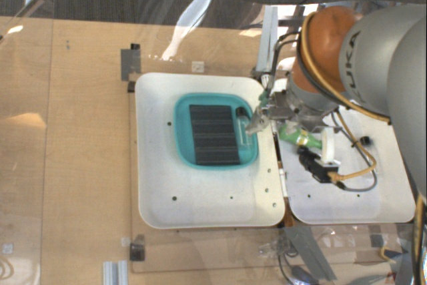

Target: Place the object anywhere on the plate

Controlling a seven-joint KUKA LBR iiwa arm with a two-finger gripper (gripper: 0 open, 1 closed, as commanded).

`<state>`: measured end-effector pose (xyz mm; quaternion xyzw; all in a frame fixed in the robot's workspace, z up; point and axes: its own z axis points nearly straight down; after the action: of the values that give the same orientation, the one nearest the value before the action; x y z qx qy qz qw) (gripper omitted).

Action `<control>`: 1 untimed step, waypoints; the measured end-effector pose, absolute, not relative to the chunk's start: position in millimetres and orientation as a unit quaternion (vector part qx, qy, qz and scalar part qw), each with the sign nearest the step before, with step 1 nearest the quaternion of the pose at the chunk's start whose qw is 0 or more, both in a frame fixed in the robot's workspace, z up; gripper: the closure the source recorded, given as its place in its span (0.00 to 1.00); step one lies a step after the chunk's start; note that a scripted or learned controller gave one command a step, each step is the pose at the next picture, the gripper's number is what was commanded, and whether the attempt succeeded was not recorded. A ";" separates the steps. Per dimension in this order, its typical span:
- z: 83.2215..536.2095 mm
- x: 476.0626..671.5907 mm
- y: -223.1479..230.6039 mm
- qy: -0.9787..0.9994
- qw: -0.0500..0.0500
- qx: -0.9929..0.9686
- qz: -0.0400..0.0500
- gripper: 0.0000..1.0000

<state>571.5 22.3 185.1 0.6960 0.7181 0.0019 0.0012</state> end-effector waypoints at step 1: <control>185.1 596.5 -27.3 0.735 0.002 0.679 0.002 0.00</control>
<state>596.5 -27.3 185.1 0.6786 0.7345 0.0016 0.0017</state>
